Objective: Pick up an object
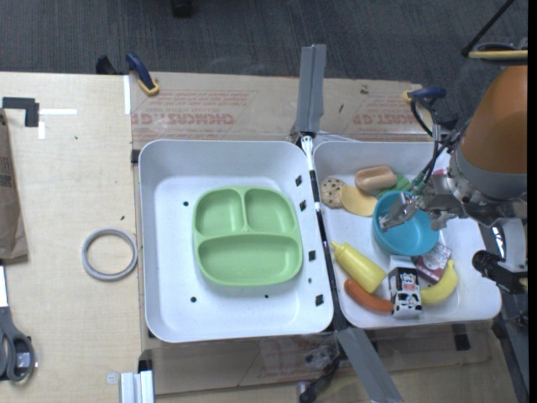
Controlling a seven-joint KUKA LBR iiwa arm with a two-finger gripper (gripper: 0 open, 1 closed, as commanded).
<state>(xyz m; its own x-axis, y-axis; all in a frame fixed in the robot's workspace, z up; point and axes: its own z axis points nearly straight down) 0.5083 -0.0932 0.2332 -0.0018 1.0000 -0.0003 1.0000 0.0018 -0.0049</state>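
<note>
The tool hangs over the right-hand bin, reaching in from the right edge of the frame, its metal tips down at the rim of a blue bowl. Whether the tips are spread or closed I cannot tell from here; they sit inside or just over the bowl's mouth, and nothing is plainly caught between them.

Around the bowl the bin is crowded. Just above it, toward the upper part of the bin, lies a tan bread roll, with a yellow wedge-shaped piece touching the bowl's left side and a brown cookie at the bin's left wall. Below the bowl a yellow squeeze bottle lies tilted, and an orange carrot-like piece lies beneath that. A small black-and-white carton stands near the bin's lower edge, a banana curves beside it to the right, and a crumpled red-and-white packet sits between the banana and the bowl.

The left-hand bin holds a green divided plate with three compartments, lying flat in the middle.

Out on the tabletop, well left of the bins, lies a grey ring.
</note>
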